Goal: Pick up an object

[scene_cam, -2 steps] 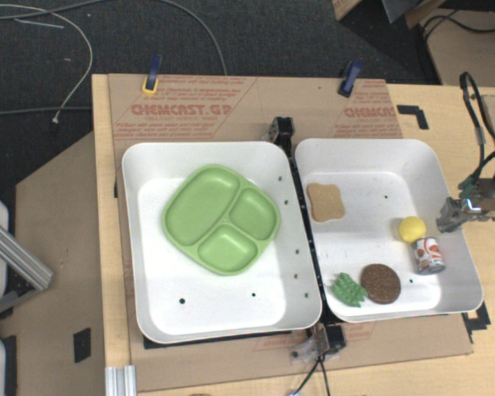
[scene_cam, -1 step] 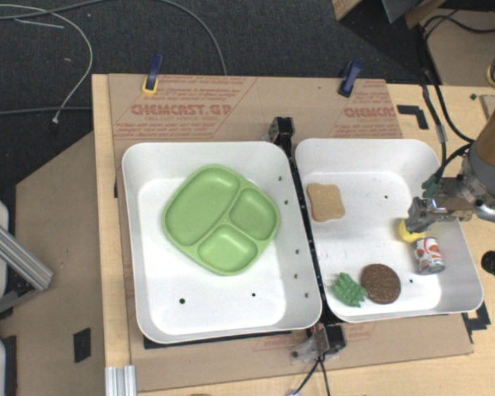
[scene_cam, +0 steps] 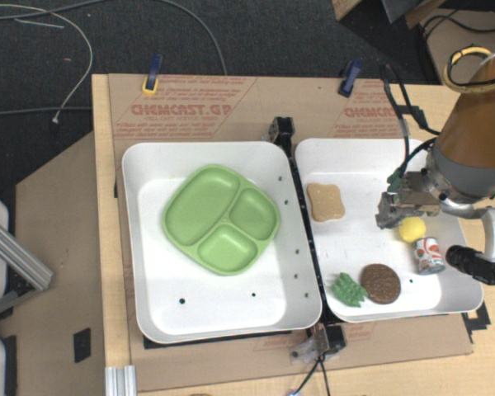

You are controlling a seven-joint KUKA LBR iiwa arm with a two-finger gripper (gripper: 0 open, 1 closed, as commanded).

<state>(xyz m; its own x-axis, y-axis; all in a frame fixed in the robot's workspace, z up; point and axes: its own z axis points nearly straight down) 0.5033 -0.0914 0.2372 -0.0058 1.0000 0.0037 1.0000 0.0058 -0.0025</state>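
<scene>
My gripper point(scene_cam: 398, 207) hangs over the right bin point(scene_cam: 346, 159), at its right middle. A yellow lemon-like object point(scene_cam: 412, 229) lies just below and to the right of it, touching or very near its tip. A small red and white can point(scene_cam: 429, 255) lies right of the lemon. A tan slice of toast point(scene_cam: 325, 202) rests to the gripper's left. Near the bin's front sit a brown round patty point(scene_cam: 381, 282) and a green leafy piece point(scene_cam: 347, 289).
The left bin point(scene_cam: 148, 172) holds a green divided plate point(scene_cam: 221, 219). A black clamp point(scene_cam: 281, 129) sits between the bins at the back. Cables run down from the back right to the wrist. The grey and orange arm covers the right bin's far right side.
</scene>
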